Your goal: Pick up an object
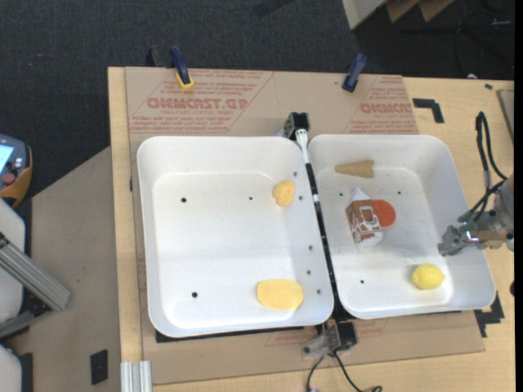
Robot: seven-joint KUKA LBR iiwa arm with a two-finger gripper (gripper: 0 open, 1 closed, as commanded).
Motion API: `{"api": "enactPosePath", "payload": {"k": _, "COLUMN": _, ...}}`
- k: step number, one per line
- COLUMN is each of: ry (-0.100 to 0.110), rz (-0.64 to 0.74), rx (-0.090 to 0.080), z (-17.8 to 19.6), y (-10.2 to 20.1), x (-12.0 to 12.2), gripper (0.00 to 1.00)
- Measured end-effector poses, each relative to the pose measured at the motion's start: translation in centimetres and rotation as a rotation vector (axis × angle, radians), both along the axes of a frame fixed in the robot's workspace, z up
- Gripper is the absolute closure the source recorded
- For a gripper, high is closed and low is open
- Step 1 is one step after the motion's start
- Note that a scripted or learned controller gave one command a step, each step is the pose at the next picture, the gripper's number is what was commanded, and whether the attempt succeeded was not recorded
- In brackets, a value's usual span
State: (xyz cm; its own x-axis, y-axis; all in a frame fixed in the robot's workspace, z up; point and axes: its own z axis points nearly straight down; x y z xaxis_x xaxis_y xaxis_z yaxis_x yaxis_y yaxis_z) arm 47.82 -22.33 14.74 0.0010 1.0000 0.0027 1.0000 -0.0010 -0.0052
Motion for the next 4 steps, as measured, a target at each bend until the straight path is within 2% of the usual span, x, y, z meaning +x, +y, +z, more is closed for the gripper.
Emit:
{"api": "enactPosePath", "payload": {"k": 1, "ry": -0.01, "rz": 0.002, "rx": -0.006, "z": 3.6, "y": -0.1, "x": 1.7, "gripper": 1.0}}
{"api": "enactPosePath", "payload": {"k": 2, "ry": -0.001, "rz": -0.001, "rx": 0.0, "z": -0.4, "y": 0.0, "x": 0.0, "gripper": 1.0}}
{"api": "enactPosePath", "payload": {"k": 3, "ry": -0.011, "rz": 0.002, "rx": -0.006, "z": 5.0, "y": -0.1, "x": 0.3, "gripper": 1.0}}
{"api": "enactPosePath", "payload": {"k": 4, "ry": -0.001, "rz": 0.0, "rx": 0.0, "z": 0.4, "y": 0.0, "x": 0.0, "gripper": 1.0}}
